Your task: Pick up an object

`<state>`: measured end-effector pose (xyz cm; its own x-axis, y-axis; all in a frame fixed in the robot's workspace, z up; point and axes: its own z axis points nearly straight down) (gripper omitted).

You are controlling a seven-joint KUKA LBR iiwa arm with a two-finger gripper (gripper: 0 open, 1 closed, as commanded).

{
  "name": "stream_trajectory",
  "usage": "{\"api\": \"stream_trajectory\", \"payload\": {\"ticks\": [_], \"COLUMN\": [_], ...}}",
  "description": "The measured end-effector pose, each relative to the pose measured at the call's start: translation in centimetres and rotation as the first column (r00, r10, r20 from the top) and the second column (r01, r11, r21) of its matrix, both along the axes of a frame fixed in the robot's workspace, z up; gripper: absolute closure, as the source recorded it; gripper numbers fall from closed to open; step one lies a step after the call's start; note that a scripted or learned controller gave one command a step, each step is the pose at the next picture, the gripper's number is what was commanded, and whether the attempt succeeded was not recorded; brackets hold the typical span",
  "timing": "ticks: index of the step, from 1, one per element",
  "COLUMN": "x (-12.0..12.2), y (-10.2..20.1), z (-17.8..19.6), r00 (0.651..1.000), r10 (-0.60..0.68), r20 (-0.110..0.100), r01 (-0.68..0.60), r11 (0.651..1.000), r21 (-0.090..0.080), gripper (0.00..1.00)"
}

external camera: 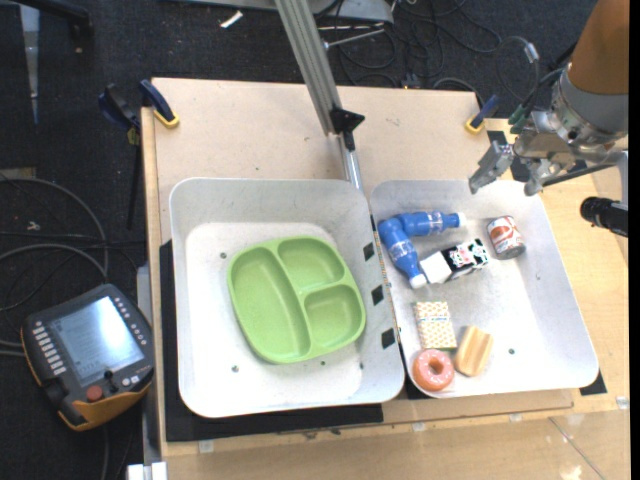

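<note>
Grey metal fingers of the gripper (pixel 512 171) stand spread apart with nothing between them, poised over the far edge of the right bin (pixel 545 313), near its far right corner. Above the wrist, the arm's orange band (pixel 605 33) fills the picture's upper right.

Closest to the gripper, a small red-and-white can (pixel 505 237) lies in the far right part of the bin. Just left of it lies a black-and-white carton (pixel 455 261), and beside that two blue bottles (pixel 408 236) meet in an angle near the bin's left wall, one pointing toward the can, the other toward the near edge.

Toward the near edge, a checkered wafer block (pixel 434 324) sits just above a pink-frosted doughnut (pixel 433 369), with a tan bread roll (pixel 473 351) touching the doughnut's right side.

In the left bin (pixel 200 218), a green divided tray (pixel 297 298) lies tilted across the middle. A handheld control pendant (pixel 88 353) rests on the floor off the bench's left edge.
</note>
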<state>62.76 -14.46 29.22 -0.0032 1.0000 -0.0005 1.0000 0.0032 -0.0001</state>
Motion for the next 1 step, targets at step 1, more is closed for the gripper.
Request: {"api": "stream_trajectory", "payload": {"ticks": [1], "x": [0.0], "y": [0.01], "z": [0.0], "r00": [1.0], "r10": [0.0], "r20": [0.0], "r01": [0.0], "r11": [1.0], "r21": [0.0], "gripper": [0.0]}}
